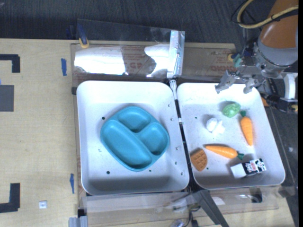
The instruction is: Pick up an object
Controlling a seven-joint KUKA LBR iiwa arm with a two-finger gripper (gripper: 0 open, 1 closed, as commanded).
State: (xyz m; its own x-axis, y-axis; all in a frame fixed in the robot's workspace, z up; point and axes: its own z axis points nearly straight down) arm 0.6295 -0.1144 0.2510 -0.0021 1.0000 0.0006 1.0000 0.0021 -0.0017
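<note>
My gripper (233, 88) hangs open over the far edge of the right bin (274, 141), with nothing between its fingers. Just below it in the bin lies a green leafy toy (231, 109). A small white lump (214, 125) sits to the left of that. One orange carrot (246, 129) lies lengthwise by the bin's right side, and a second carrot (221, 151) lies crosswise lower down. A brown waffle-like piece (199, 159) and a small black-and-white carton (248, 168) rest near the front edge.
The left bin (90, 126) holds a blue divided plate (135, 137). A shiny clear panel (128, 56) stands behind the left bin. Yellow cables (255, 6) loop above the arm at the top right.
</note>
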